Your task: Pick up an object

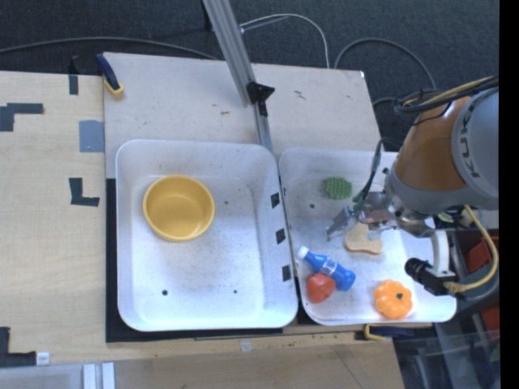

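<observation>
- Over the right-hand bin (422, 310), the grey KUKA arm (442, 156) reaches in from the right, its gripper (350, 221) lowered among the scattered objects.
- Two slim metal fingers (336, 227) stand slightly apart and point down and to the left; nothing can be seen between them, so no grasp can be claimed.
- Just beside the fingertips, on their near-right side, lies a tan toast-shaped piece (364, 241), judged the likeliest target because it is the closest thing to the tool.
- A green bumpy ball (336, 188) sits a little farther back in the same bin, apart from the gripper.
- Toward the near edge, a blue and white bottle (328, 267) lies on its side, touching a red tomato-like piece (320, 288); an orange pumpkin (393, 299) rests near the bin's near-right corner, well apart from them.
- Across the divider, the left-hand bin (130, 298) holds a yellow bowl (179, 207) standing upright in its far-left part, out of the way of the work.
- A slanted metal pole (231, 35) crosses the far side of the bench (49, 241) above the seam between the bins.
- Picking appears to be at the approach stage; the flat piece may be hard to pinch from above.
</observation>
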### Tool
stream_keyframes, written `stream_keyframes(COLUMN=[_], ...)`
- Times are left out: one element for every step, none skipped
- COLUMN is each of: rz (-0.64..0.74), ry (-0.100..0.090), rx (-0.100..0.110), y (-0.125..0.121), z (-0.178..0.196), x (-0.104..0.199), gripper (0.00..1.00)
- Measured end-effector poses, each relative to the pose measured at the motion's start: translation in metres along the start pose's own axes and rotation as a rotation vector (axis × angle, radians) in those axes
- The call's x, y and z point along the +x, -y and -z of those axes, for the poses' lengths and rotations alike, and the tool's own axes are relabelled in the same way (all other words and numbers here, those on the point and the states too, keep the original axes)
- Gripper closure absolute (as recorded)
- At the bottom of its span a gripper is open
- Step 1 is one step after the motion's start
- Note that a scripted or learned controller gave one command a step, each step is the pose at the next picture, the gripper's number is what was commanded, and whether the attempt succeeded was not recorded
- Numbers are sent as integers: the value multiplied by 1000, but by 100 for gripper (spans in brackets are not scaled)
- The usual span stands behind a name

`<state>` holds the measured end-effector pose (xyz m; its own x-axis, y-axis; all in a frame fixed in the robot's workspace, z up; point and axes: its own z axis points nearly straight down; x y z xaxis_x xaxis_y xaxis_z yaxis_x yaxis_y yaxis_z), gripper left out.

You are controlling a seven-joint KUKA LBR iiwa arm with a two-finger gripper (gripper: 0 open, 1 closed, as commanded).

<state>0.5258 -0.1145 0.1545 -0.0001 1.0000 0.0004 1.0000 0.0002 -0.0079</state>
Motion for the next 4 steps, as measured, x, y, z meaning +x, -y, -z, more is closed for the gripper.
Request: stream_keyframes(rz=[1,2,1,2], ry=[-1,-1,1,1], rx=[0,-3,-10,-13], y=[0,-1,-1,2], z=[-45,-33,9,72], x=[5,6,4,7], gripper=[0,100,100,100])
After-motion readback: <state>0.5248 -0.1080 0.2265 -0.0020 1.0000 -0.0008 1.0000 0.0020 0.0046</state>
